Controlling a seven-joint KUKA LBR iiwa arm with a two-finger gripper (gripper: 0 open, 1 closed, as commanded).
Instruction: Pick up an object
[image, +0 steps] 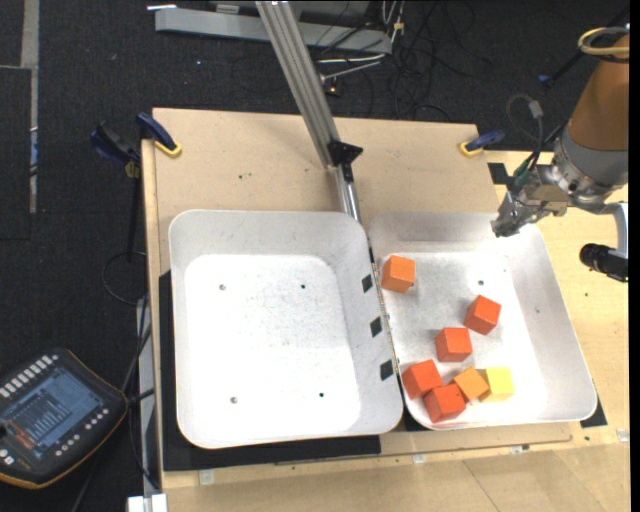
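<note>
Orange blocks (454, 343) and a yellow one (498, 381) all sit in right bin (560, 320); nothing picked yet; gripper (506, 225) hovers at bin's far corner, grip state unclear, whole grasp left

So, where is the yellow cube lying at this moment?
The yellow cube lies in the right bin, near its front edge, touching a light orange cube on its left.

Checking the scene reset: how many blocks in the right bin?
7. One top left; one mid right; one centre; four clustered at the front. None look hidden.
</note>
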